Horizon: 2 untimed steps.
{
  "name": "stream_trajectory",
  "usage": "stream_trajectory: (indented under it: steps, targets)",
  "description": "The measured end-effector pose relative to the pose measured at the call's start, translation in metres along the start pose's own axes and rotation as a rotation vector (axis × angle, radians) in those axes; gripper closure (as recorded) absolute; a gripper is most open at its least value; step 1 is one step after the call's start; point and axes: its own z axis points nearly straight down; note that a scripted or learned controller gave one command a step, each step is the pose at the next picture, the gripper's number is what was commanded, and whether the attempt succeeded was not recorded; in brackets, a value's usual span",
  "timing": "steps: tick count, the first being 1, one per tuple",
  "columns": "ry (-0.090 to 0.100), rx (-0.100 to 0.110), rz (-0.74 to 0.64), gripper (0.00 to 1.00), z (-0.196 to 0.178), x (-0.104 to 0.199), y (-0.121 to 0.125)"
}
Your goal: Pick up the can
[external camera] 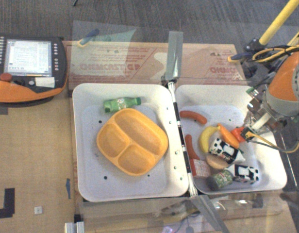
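The can (221,179) is small and green with a pale lid. It lies on its side near the front edge of the right bin (266,178), between a red-and-white packet and a black-and-white cow toy (247,173). My gripper (253,126) hangs over the right side of that bin, behind and to the right of the can and well apart from it. It is close to the orange carrot (230,137).
The right bin also holds two red sausages (193,116), a banana (207,138), a second cow toy (223,150) and a brown bun (216,162). In the left bin (86,178) are an orange divided plate (132,141) and a green bottle (121,103). A teach pendant (28,67) lies at the far left.
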Motion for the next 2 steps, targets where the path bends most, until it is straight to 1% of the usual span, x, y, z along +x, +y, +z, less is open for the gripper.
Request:
stream_trajectory:
  steps: [1,2]
  targets:
    - [-0.002,0.011,0.069,1.0,0.001,0.029,0.024]
    - [-0.006,0.013,-0.014,1.0,-0.006,-0.024,-0.011]
